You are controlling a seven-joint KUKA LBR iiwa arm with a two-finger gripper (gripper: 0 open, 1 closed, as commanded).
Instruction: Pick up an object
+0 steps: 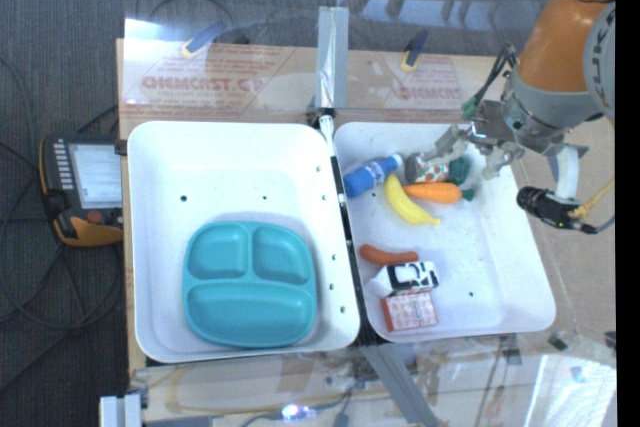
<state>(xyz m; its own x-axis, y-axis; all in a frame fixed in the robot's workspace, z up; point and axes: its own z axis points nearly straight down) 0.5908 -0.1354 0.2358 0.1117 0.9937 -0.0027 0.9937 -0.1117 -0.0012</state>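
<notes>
Two white bins: left (150,215) holds sectioned teal tray (250,283); right has curved banana (408,201), carrot (433,193). Claw (452,155) state unclear.

Glossy white plastic bins (150,215); smooth matt teal plastic tray (250,283).

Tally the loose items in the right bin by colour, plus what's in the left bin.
Right bin:
Blue: 1, bottle
Yellow: 1, banana
Orange: 1, carrot
Red-orange: 1, sausage-like piece
Black and white: 1, small block
Red and white: 1, flat packet
Left bin:
Teal: 1, divided tray
Total: 7
</notes>
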